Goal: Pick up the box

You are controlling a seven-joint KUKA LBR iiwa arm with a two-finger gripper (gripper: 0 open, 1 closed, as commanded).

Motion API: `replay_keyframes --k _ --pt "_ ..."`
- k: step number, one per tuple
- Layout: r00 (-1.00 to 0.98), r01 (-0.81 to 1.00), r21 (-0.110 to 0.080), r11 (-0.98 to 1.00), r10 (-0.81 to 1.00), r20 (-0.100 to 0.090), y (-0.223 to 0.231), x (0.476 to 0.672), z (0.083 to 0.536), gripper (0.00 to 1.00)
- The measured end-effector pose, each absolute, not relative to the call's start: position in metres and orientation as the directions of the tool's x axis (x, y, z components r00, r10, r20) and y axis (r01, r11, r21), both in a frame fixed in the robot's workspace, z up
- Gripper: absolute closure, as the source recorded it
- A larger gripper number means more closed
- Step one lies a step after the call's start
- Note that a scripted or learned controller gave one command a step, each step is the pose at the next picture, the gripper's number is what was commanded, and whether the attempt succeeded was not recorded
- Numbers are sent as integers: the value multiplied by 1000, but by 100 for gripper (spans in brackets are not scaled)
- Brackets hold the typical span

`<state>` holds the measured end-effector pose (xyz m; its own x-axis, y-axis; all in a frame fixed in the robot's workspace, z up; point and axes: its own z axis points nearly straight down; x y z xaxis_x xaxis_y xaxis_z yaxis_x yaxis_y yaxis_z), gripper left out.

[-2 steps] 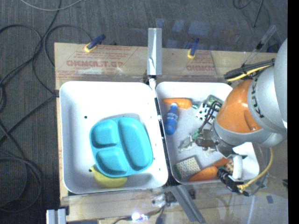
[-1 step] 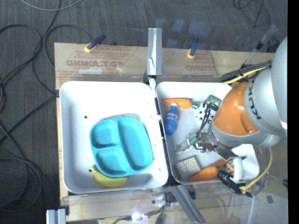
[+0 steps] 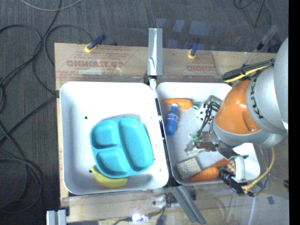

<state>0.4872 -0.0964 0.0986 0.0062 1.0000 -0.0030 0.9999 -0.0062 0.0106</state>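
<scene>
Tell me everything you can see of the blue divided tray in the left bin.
The blue divided tray looks like smooth light-blue plastic, rounded at the corners, with three compartments: one long one on its right side and two smaller ones on its left. It lies flat, open side up and turned at a slant, in the lower middle of the left bin. Nothing shows in its compartments. Its lower edge overlaps a yellow object that sticks out beneath it.
</scene>
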Motion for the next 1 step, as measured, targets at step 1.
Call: replay_keyframes --k 1 --pt "6 1000 10 -6 1000 -3 -96 487 99 0"
